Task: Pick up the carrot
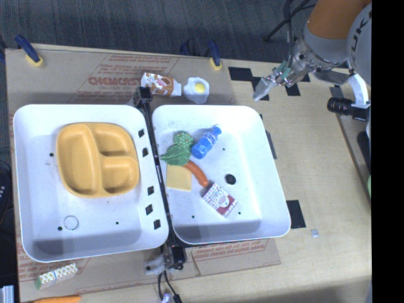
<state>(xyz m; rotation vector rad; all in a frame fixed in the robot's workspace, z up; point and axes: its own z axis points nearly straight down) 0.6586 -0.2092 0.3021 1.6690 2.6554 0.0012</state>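
Note:
The carrot (197, 172), a short orange piece with a green leafy top (177, 151), lies in the right bin (268, 169) near its left-centre. It rests against a yellow cheese slice (178, 179), and a blue bottle (206, 142) sits just above it. My gripper (261, 91) hangs above the bench beyond the right bin's far right corner, up and to the right of the carrot and well apart from it. Nothing is seen in its grasp.
A red packet (219, 200) and a small black disc (230, 180) also lie in the right bin. The left bin (31, 188) bears a yellow divided tray (98, 158). Behind the bins stand a small carton (158, 84) and a white and yellow egg piece (197, 89).

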